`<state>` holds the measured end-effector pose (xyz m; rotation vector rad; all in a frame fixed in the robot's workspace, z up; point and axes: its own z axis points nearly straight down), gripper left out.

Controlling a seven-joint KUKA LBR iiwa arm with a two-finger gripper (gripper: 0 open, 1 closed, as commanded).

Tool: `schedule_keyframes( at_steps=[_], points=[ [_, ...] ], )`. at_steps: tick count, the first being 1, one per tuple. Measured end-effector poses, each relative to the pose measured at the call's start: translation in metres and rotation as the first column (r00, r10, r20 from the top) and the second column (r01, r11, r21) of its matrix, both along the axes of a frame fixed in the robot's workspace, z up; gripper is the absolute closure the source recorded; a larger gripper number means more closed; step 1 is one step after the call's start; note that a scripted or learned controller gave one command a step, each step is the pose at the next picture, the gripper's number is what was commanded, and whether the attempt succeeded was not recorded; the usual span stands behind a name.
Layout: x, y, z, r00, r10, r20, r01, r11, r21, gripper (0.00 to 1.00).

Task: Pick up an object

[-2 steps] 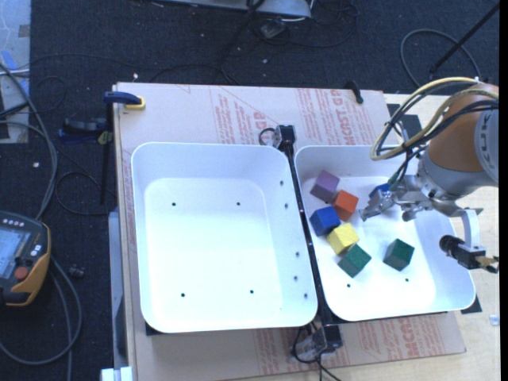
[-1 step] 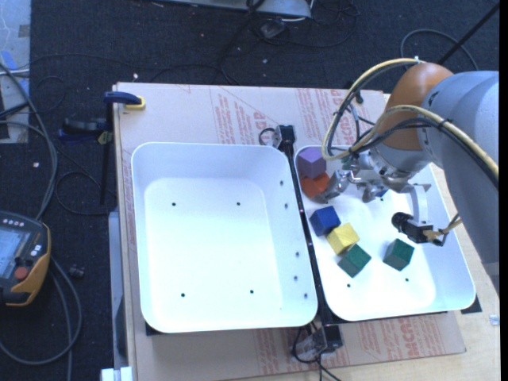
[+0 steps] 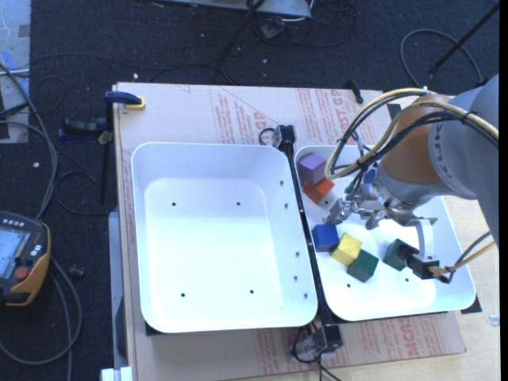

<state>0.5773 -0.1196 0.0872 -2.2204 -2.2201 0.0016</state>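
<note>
The right bin (image 3: 456, 292) holds several small blocks. A purple block (image 3: 312, 166) and an orange block (image 3: 319, 189) lie at its far left corner. A blue block (image 3: 325, 236), a yellow block (image 3: 347, 249) and a green block (image 3: 363, 267) sit in a cluster near the bin's left wall. Further right lies a dark green block (image 3: 394, 253). My gripper (image 3: 357, 213) hangs over the middle of the right bin, just above and to the right of the blue block. I see no block held in it.
The left bin (image 3: 151, 213) stands beside the right one, their walls touching. Both rest on a cardboard-covered bench (image 3: 238, 109). Cables and a blue clamp (image 3: 123, 98) lie beyond the bench's far left corner.
</note>
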Motion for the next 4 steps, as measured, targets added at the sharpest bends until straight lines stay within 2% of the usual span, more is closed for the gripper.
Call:
schedule_keyframes(
  at_steps=[1, 2, 3, 4],
  points=[
    [0.001, 0.000, 0.009, 1.000, 0.000, 0.000, 0.000, 1.000, 0.000, 1.00],
    [0.000, 0.000, 0.009, 1.000, 0.000, -0.001, 0.000, 1.000, 0.000, 0.00],
    [0.071, 0.011, -0.001, 1.000, -0.001, -0.011, 0.001, 1.000, -0.002, 0.00],
    [0.071, 0.013, 0.007, 1.000, 0.001, -0.015, 0.000, 1.000, 0.002, 1.00]
  ],
)
